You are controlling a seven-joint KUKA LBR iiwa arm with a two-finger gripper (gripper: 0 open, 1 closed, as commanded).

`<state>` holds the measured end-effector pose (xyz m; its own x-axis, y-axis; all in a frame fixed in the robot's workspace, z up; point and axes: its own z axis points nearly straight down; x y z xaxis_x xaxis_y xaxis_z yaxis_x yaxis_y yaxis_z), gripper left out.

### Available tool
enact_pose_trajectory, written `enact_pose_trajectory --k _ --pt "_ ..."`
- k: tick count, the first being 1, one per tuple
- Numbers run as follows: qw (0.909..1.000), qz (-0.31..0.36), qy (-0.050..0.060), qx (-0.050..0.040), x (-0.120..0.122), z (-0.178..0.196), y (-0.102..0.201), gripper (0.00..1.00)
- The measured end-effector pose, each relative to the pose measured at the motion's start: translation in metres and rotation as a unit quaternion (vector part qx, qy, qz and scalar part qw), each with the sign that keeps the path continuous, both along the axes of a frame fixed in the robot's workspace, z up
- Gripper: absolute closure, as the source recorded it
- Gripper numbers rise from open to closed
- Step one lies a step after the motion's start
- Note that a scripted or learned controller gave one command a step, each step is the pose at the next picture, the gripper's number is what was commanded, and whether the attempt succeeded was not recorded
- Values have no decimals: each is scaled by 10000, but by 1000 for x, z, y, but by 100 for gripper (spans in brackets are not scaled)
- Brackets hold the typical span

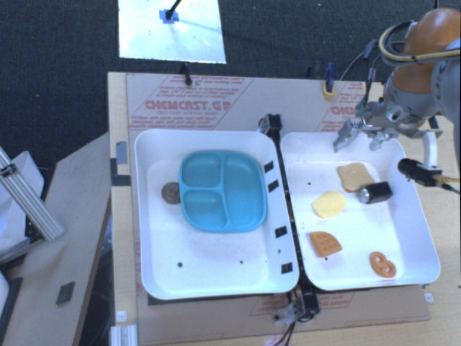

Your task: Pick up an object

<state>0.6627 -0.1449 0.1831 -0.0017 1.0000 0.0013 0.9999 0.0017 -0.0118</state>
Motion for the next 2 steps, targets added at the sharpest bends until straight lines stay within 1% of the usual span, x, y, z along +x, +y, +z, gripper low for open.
enact_pose_trajectory --k 1,2 --pt "10000 12 -69 -8 3 9 0 0" --pt "10000 27 -49 -6 4 -53 5 0"
